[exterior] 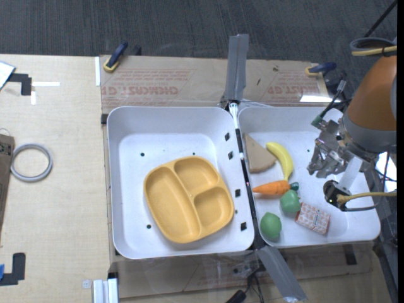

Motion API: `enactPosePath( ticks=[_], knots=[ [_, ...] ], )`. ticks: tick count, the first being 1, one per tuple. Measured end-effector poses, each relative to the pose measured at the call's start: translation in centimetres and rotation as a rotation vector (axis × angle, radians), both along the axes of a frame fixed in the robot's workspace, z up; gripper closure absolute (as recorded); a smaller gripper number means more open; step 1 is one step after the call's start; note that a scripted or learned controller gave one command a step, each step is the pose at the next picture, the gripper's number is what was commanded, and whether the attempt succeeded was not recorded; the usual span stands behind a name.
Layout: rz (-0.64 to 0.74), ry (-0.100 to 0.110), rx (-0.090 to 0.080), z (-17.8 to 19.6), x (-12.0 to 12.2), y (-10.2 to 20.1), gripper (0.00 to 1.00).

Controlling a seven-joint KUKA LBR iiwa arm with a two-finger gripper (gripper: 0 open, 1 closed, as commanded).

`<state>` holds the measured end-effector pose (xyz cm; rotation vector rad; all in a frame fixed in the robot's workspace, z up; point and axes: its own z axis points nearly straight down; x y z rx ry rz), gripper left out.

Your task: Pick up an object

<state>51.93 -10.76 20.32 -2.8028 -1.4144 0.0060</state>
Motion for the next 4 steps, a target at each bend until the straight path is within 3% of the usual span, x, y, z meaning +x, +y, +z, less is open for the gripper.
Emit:
enactPosePath(
  ticks=[1, 2, 3, 4],
  knots=[
    [0.236, -0.001, -0.001, 8.0, 1.5, -8.6, 1.00],
    [0.342, 0.000, 0.001, 5.0, 2.6, -2.4, 1.00],
    [0.536, -0.001, 0.000, 5.3, 4.6, 5.5, 1.00],
    [0.672, -0.002, 0.000, 12.2, 4.7, 3.3, 1.00]
  ],
)
